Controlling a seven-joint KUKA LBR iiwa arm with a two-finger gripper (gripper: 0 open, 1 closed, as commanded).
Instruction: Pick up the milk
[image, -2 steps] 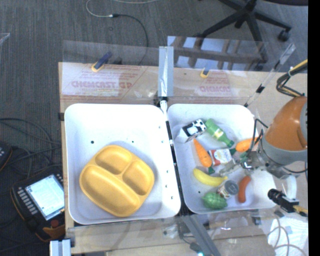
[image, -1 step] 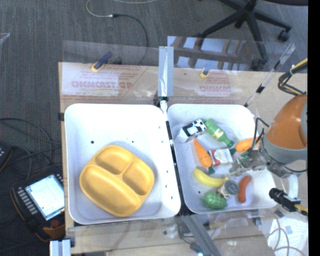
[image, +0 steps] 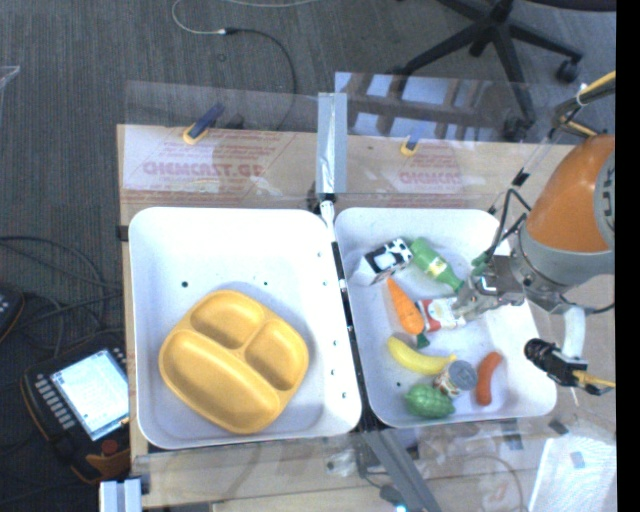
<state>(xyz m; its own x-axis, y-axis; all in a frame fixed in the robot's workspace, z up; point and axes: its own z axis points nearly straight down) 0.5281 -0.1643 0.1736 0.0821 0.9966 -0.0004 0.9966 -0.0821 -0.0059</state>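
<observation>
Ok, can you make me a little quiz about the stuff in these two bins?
1. True or false: the milk carton lies in the same bin as the yellow tray.
2. What lies right beside the milk carton? A) a green bottle B) a spoon C) a cup
3. Fill in: the orange vegetable just above the banana in the picture is a ___.
Key: 1 false; 2 A; 3 carrot.

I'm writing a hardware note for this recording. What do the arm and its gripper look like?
The arm is bulky and rounded, with a broad orange band above a grey wrist section. Thin black cables loop along its side towards the wrist. The gripper is a small metallic grey assembly with green-tinted parts near its tip, over the right white bin. No lettering on it is legible.
</observation>
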